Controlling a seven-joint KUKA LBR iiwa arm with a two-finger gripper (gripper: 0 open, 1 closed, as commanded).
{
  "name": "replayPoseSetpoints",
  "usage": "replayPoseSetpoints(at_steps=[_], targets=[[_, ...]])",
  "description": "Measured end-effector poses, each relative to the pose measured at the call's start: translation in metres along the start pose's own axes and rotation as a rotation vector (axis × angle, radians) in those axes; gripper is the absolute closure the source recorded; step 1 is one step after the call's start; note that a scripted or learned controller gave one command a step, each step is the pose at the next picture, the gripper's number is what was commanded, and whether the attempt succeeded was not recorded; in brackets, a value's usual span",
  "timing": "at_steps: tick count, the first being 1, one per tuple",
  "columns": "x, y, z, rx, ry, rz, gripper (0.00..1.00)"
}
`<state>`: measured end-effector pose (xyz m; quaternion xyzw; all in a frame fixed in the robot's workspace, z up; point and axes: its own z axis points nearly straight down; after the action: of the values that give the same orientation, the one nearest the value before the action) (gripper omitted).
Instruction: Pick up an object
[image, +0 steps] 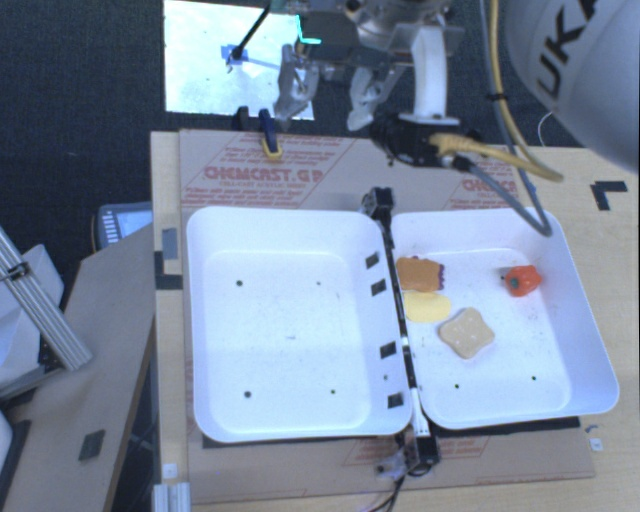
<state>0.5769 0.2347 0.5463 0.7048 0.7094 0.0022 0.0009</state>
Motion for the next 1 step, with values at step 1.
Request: replayPoseSetpoints(at_steps=[1], targets=[[0.0004, 0.0001, -0.0115, -0.002, 0.001, -0.003, 1.00]])
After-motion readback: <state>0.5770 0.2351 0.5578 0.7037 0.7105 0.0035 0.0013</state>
